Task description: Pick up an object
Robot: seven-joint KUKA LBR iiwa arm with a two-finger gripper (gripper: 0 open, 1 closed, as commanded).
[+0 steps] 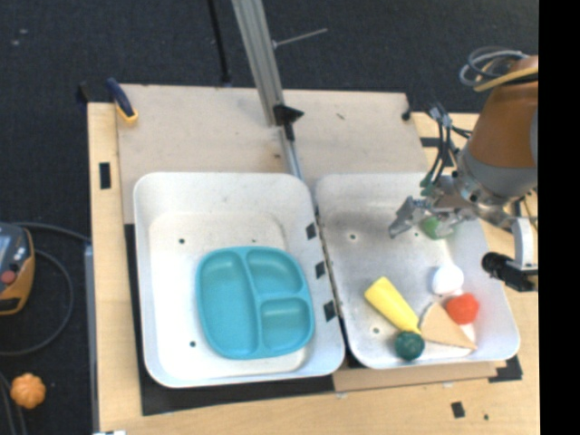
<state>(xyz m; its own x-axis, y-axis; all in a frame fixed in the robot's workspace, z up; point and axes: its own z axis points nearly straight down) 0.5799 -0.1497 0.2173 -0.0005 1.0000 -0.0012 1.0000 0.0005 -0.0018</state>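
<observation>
Over the right bin (362,198), toward its two o'clock corner, the gripper (426,217) hangs low from the grey and orange arm (503,143), with a small green object (435,227) showing right at its tip. The view there is crowded with cables and metal, so I cannot tell whether the green piece is actually clamped or merely lies under the tool, nor how the tool is set. The other candidates lie together around five o'clock in the same bin: a yellow piece (391,303) lying at a slant, a dark green ball (409,344) just below it, a tan wedge (446,330) beside that, a red ball (463,308) touching the wedge's upper edge, and a white ball (446,279) just above the red one. The left bin (163,207) bears a blue divided plate (256,301) at its centre. Judging by this, the pick is at the grasp stage at best: nothing is plainly lifted clear of the bin, so securing and raising an object remain to be done.
</observation>
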